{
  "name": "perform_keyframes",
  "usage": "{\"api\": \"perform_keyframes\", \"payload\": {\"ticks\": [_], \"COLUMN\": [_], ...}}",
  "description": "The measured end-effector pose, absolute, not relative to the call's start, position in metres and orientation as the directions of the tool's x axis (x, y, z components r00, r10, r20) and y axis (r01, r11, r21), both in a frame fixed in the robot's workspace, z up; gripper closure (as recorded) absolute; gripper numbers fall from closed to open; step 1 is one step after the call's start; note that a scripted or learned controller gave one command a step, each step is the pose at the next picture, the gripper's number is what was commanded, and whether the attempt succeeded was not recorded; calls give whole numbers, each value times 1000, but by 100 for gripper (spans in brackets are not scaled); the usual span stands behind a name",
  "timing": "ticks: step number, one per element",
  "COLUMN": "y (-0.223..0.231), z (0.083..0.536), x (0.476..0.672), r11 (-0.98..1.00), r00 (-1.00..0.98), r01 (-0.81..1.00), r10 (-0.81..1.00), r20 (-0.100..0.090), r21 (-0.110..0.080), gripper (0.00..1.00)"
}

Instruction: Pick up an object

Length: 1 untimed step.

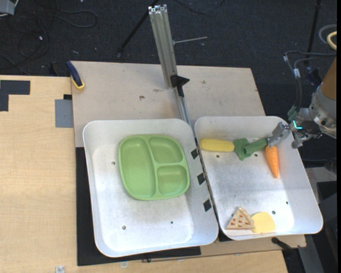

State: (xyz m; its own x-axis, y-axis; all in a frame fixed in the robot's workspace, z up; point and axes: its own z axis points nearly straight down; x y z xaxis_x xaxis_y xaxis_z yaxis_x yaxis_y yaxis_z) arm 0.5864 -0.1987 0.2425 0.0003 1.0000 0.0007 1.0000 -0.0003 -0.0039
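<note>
Hovering at the right bin's (307, 209) upper right rim, gripper (279, 134) sits just above the carrot (272, 161); finger state cannot be judged. Corn (217, 146) and green piece (249, 148) lie upper centre, waffle wedge (239, 220) lower; green tray (154, 167) in left bin (102, 220)

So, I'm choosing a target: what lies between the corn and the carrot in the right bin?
In the camera view, a green toy lies between the corn and the carrot, closer to the carrot. The gripper hangs just above that end.
</note>
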Motion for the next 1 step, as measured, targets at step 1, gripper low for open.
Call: {"api": "perform_keyframes", "payload": {"ticks": [1], "y": [-199], "z": [244], "x": [587], "r11": [0], "r00": [0], "r01": [1000], "r10": [1000], "r20": [0], "r21": [-1], "gripper": [0]}}
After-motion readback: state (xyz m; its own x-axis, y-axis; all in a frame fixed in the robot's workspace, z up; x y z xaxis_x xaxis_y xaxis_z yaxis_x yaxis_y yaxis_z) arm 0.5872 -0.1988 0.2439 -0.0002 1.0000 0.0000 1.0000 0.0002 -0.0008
